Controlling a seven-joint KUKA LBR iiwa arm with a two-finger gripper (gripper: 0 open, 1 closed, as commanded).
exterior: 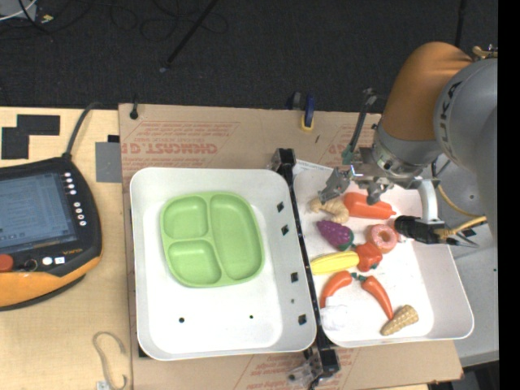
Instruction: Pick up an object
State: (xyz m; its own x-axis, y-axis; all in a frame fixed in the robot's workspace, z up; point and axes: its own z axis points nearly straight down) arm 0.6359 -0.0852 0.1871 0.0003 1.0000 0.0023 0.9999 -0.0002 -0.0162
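Note:
The right bin [451, 299] holds several toy foods. An orange carrot [370, 210] lies at its far end, with a beige piece [329, 208] to its left. Nearer lie a purple eggplant [335, 234], a pink donut [382, 236], a red pepper [368, 256], a yellow banana [333, 262], two orange-red chilies [335, 284] [379, 295] and an ice cream cone [400, 319]. My gripper [355, 189] hangs open just above the far side of the carrot, one finger on each side, with nothing between them.
The left bin [154, 315] holds a green divided plate [213, 238]. A black divider [296, 250] separates the two bins. A teach pendant [41, 226] lies on the bench at the far left. A small white item [335, 315] sits near the right bin's front.

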